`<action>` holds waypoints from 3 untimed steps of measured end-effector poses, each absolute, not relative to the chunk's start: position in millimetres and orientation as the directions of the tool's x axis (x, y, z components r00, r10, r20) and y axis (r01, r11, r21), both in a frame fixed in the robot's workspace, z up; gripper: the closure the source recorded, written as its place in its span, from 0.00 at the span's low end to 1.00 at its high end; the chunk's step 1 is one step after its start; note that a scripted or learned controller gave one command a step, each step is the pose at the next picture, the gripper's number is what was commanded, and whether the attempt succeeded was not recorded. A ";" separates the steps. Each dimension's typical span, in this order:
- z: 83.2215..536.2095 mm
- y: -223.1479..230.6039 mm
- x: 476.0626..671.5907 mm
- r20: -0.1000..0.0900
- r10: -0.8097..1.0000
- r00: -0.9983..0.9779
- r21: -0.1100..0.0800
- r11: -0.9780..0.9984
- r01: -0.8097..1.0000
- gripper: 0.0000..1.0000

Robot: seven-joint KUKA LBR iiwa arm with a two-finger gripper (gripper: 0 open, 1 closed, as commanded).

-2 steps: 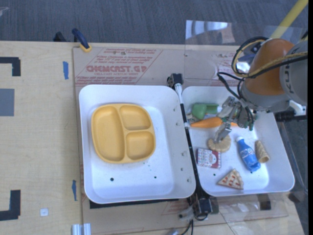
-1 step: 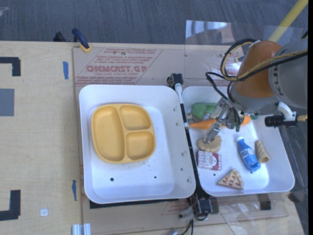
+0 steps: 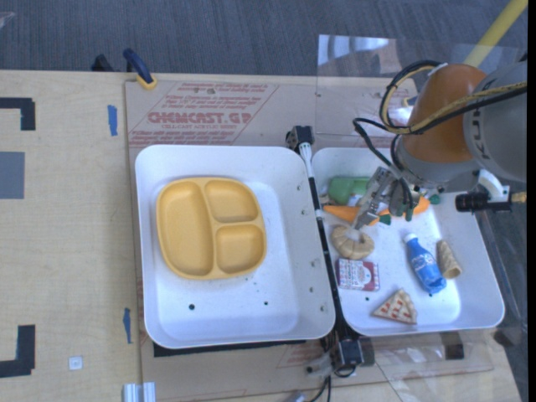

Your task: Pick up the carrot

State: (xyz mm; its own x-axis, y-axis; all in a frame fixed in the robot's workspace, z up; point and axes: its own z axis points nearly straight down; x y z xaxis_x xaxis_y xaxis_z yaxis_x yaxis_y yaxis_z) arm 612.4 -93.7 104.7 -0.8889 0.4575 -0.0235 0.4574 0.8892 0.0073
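The carrot (image 3: 342,212) lies in the right bin (image 3: 469,308) near its left wall, orange, with its tip pointing left. Its right part passes under the gripper, and a bit of orange shows again at the far side. My gripper (image 3: 385,211) hangs low over the carrot's middle, fingers apart and standing on either side of it. Its jaws are open and nothing is lifted. The grey arm with its orange band reaches in from the upper right.
A green vegetable (image 3: 347,189) lies just behind the carrot. In front are a bagel (image 3: 353,243), a red packet (image 3: 358,275), a pizza slice (image 3: 395,308), a blue bottle (image 3: 425,264) and a cone (image 3: 450,258). The left bin (image 3: 167,316) holds a yellow divided plate (image 3: 212,227).
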 end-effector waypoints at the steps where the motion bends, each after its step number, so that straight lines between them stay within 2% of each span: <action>1: 103.5 -93.2 611.9 -0.021 0.457 -0.889 0.007 0.889 0.457 0.00; 2: 89.8 -104.4 612.5 -0.010 0.698 -0.716 0.009 0.716 0.698 0.00; 3: 103.9 -105.0 616.5 -0.023 0.695 -0.718 0.014 0.719 0.695 1.00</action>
